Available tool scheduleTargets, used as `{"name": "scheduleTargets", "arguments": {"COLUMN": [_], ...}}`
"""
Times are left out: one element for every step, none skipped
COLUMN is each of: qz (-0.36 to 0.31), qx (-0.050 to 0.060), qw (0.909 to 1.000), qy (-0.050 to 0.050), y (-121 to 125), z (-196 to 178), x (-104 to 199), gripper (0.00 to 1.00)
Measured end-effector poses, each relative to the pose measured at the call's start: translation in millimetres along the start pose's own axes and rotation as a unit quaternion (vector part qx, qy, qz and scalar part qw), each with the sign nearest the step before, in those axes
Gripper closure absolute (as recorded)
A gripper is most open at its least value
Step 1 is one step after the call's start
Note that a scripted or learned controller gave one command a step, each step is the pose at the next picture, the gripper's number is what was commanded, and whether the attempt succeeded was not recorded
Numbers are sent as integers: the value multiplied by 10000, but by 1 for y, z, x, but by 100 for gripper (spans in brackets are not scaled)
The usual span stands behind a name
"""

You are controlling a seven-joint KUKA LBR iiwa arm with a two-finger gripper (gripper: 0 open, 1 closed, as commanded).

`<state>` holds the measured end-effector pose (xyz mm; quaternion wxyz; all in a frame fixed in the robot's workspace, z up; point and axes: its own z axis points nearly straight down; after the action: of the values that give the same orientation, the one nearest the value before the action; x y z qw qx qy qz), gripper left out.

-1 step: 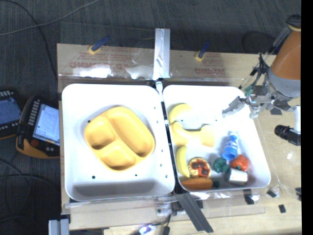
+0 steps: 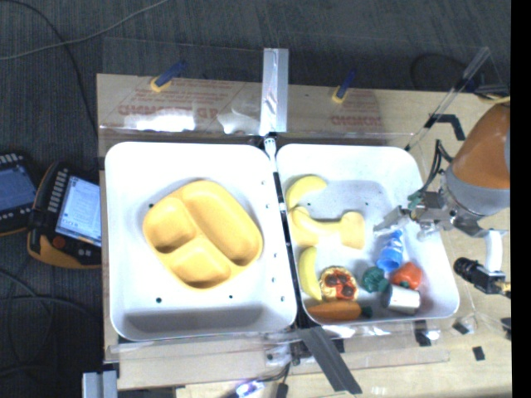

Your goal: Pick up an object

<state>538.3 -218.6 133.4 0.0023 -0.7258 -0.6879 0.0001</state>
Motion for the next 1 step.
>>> {"name": "scheduleTargets", "arguments": {"qz": [-36], "qx": [-34], "qw": [10000], "qy": [22], "y": [-8], "z": [37], "x": [11], "gripper": [0]}}
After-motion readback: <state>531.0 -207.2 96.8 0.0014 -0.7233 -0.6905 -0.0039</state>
